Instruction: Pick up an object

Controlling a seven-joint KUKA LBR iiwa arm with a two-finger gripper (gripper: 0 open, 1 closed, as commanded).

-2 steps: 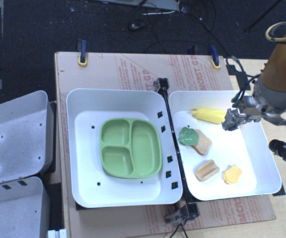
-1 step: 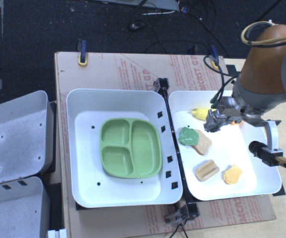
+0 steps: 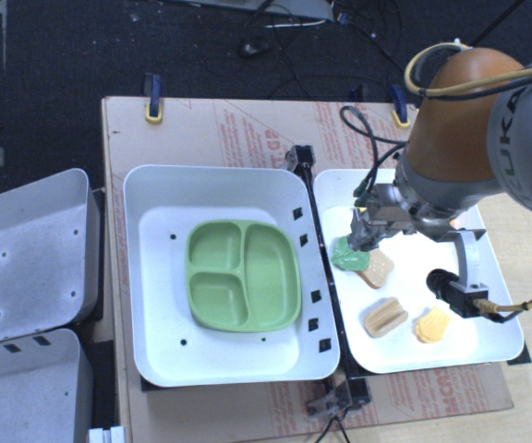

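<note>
In the right bin [image 3: 501,340], my gripper [image 3: 362,239] reaches down at the bin's left side, right over a green soft object [image 3: 346,257]. A tan bread-like piece [image 3: 377,269] lies just to the right of the green object, touching it. Nearer the front lie a beige roll-shaped piece [image 3: 384,317] and a yellow lumpy object [image 3: 433,325]. The gripper's tips are hidden behind its own body where they meet the green object.
The left bin [image 3: 151,340] holds a green tray [image 3: 244,276] with three compartments. A black divider strip [image 3: 320,266] runs between the bins. Grey trays [image 3: 26,247] sit off the bench at the left.
</note>
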